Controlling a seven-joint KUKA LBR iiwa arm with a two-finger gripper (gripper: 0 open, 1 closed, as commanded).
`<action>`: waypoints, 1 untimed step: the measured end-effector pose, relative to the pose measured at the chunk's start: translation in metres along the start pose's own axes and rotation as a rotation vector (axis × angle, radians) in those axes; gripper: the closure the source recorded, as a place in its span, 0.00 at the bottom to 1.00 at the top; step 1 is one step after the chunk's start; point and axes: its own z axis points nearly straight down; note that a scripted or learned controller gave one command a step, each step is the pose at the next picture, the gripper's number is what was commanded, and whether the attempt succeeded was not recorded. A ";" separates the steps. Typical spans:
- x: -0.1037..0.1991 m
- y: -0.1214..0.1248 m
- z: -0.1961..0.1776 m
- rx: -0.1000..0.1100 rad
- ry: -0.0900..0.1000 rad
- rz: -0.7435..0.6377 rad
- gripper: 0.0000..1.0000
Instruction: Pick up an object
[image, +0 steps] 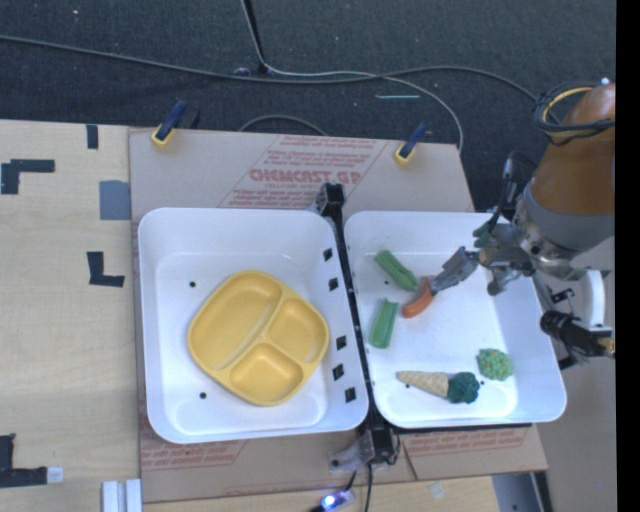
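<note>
Orange toy carrot (418, 299) lies at my pincer (450, 272), whose grip I cannot tell, so I'd descend squarely, clear of the green pod (396, 269)

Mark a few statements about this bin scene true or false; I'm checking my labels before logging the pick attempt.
1. The yellow divided plate lies in the left bin. True.
2. The orange toy carrot lies in the left bin. False: it lies in the right bin, by the gripper.
3. Two green stick-shaped toys, one upper and one lower, lie in the right bin. True.
4. The toy ice cream cone rests on the yellow plate. False: it lies near the right bin's front edge.
5. The small green broccoli toy sits in the right bin. True.
</note>
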 end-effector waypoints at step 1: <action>0.000 0.002 -0.007 -0.012 -0.002 -0.004 0.00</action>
